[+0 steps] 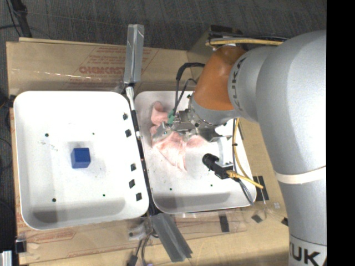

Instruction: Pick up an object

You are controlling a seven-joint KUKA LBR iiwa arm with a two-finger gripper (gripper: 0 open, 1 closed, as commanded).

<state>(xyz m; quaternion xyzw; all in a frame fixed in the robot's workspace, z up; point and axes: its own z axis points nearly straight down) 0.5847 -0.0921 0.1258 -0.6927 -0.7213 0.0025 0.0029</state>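
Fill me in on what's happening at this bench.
The grey arm reaches in from the right, with its gripper low in the right bin, over a pale pink crumpled thing. Whether it grips the thing can't be told. A small blue cube sits alone in the left bin, untouched.

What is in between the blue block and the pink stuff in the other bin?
In the camera view, bare white floor of the left bin runs from the blue block to the divider with its black clips; just past it lies the pink cloth.
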